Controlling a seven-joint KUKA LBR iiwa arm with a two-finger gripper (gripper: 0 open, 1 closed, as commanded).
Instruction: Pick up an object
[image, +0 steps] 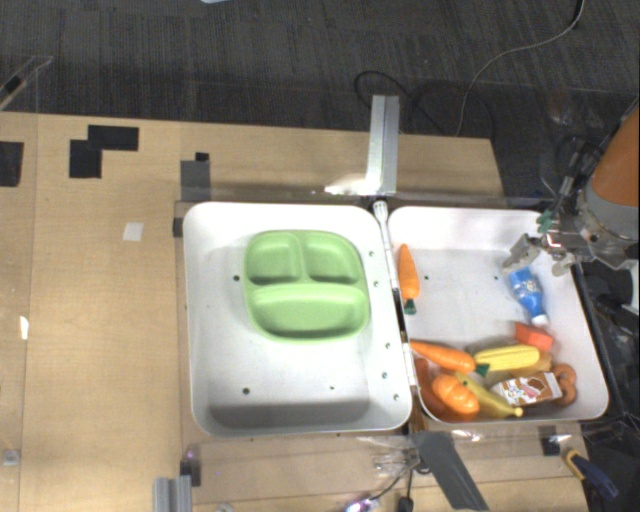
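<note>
1. Jaws of the gripper (545, 247) hang over the far right part of the right bin (470, 290); their fingers are spread apart, with nothing between them.
2. Just below and slightly left of the jaws lies a blue bottle (527, 293) with a white cap end, near the bin's right wall. It sits on the bin floor, close under the fingertips but not between them.
3. Behind the gripper, the arm (615, 185) enters from the right edge, its orange band showing above the grey wrist.
4. Along the bin's left wall lies a carrot (408, 275), its green end pointing toward the near side, well apart from the jaws.
5. Piled in the near end of the right bin are a second carrot (442, 355), an orange fruit-like piece (455, 395), a corn cob (513, 357), a yellow banana (492, 398), a brown-and-white carton (527, 387) and a small red block (533, 337).
6. Resting in the left bin (215, 300) is a green divided plate (305, 283), with three compartments, upright and empty-faced toward the camera.
</note>
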